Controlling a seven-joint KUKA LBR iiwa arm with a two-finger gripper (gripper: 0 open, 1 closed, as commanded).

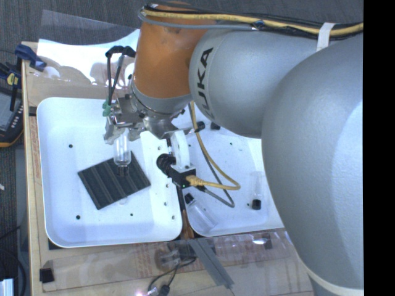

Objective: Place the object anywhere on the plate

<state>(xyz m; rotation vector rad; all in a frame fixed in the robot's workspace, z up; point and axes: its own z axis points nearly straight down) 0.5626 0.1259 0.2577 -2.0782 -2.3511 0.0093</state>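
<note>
A clear tube-like object is held upright between the fingers of the gripper, its lower end poised over the dark ribbed plate, which is laid in the left white bin on the counter.

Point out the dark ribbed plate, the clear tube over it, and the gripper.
dark ribbed plate [111, 182]: camera view, middle of its ribbed top.
clear tube [121, 151]: camera view, its lower body.
gripper [119, 128]: camera view, between its fingertips.
</note>
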